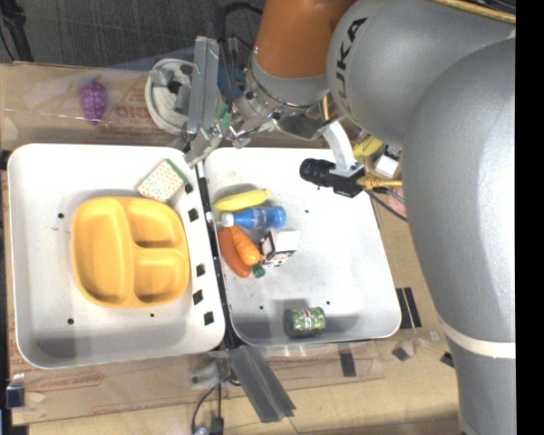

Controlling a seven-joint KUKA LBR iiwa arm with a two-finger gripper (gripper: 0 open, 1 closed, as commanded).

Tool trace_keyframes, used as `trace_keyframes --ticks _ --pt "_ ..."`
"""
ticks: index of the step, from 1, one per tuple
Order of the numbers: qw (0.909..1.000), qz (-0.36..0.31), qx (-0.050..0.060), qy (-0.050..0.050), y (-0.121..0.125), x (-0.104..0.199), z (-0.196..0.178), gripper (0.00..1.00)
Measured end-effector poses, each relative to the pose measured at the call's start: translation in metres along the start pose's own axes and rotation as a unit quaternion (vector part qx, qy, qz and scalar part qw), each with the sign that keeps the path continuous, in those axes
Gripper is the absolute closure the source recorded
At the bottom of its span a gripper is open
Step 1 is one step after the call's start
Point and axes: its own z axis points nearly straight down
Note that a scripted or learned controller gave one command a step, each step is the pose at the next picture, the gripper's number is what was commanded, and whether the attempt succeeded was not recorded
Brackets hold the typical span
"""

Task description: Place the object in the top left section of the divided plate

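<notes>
Camera view gives us 2 white bins side by side on the bench [18,107], seen from above at a slant. Our arm [417,89] comes in from the right, grey with an orange band [295,25] above the wrist, and its wrist sits over the far edge of the right bin [344,270], near the divider between the bins. We cannot tell whether the jaws are apart or together, since the wrist and its cabling cover that end of the tool. In the left bin [36,243] lies the yellow divided plate [131,250] with 3 sections, and nothing rests in any of them. A small speckled sponge [161,181] sits just beside the plate's far right corner, touching or nearly touching its rim. In the right bin, close to the divider, we see a cluster: a banana [240,198], a blue bottle [258,217] just below it, a carrot [238,252] beside that, and a small white box [281,245] with dark print. A green can [306,320] lies on its side near the front wall, well apart from the cluster. On the bench beyond the bins rest a purple grape bunch [93,100] and a clear round container [170,89].
</notes>
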Motion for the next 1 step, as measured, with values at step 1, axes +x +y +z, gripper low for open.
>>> trace_keyframes --ticks 1 --pt "1.0000 0.000 0.000 0.000 0.0000 0.0000 0.0000 0.00"
